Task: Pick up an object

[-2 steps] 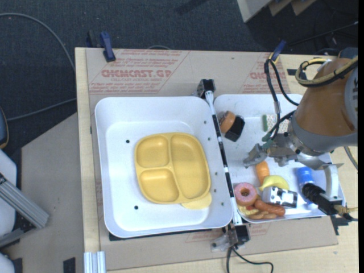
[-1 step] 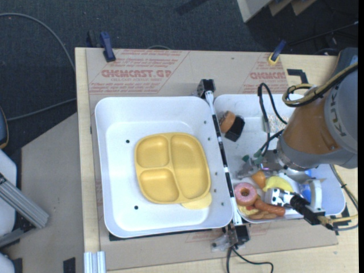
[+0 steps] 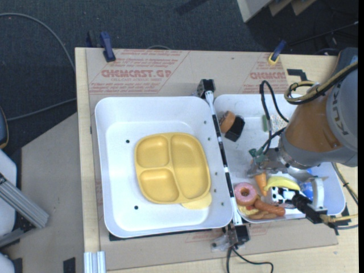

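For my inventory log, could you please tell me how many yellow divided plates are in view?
1. The plate lies in the middle of the left bin. The arm covers part of the right bin, so another could be hidden there.

Two white bins (image 3: 108, 169) (one yellow tray (image 3: 170, 168))

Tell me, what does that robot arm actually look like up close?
The arm is a thick, rounded tube: pale grey at the top, with a wide orange band below it, then a grey collar at the wrist. Black cables and a yellowish one loop beside it. The gripper is a small dark metal piece with greenish bits.
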